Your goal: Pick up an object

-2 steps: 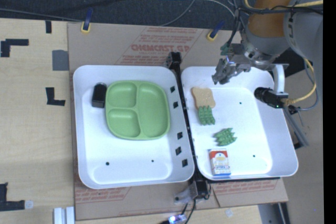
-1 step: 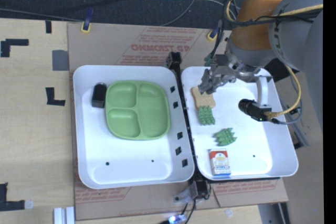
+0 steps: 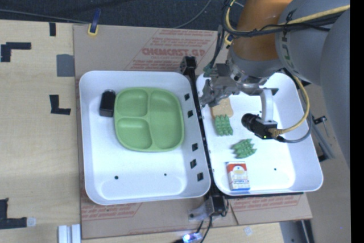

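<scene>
Two shallow white bins are set side by side on the bench, and the divider (image 3: 196, 122) between them is taken here as the landmark. To the left of the divider lies the left bin (image 3: 91, 168), which holds one green sectioned plate (image 3: 149, 119) and, at the plate's far side from the divider, one small black block (image 3: 107, 103) touching its rim. To the right of the divider lies the right bin (image 3: 296, 176), where the smaller pieces are gathered — presumably so that they can be reached by the arm, which comes in from that side.

Counted in the right bin: one tan block (image 3: 223, 107) just beside the divider near its upper part, one green studded piece (image 3: 223, 126) directly below that, one green leafy piece (image 3: 244, 148) a little further from the divider, and one small red-and-white box (image 3: 238, 174) lower still. That makes four loose things on the right and two on the left.

The gripper (image 3: 219, 91) is held low over the upper part of the right bin, close to the divider and just above the tan block, which is judged the likeliest thing to be picked. Whether its fingers are apart or together cannot be told; nothing is seen held between them. A black cable fitting (image 3: 256, 125) hangs beside the wrist.
</scene>
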Robot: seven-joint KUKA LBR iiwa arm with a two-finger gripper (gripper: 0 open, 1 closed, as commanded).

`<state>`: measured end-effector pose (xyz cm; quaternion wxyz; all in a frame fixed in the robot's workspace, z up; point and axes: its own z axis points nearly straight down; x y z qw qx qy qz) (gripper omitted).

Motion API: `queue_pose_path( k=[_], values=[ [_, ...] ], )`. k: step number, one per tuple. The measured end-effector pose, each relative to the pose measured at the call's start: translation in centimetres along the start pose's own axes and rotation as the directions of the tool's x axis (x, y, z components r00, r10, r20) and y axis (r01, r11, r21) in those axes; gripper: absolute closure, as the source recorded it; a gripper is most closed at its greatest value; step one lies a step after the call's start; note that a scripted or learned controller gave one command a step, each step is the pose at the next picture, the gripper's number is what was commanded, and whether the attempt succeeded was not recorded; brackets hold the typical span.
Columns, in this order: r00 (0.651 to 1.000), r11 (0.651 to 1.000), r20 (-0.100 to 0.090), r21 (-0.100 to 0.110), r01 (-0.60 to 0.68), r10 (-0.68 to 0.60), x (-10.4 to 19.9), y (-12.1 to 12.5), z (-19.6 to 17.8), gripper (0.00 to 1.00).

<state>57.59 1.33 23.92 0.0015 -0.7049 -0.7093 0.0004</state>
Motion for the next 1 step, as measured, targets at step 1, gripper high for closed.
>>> queue_pose_path(
  k=[1],
  values=[
    [1.000,1.000,0.001,0.000,0.000,0.000,4.70,-1.09,-0.28,1.00]
  ],
)
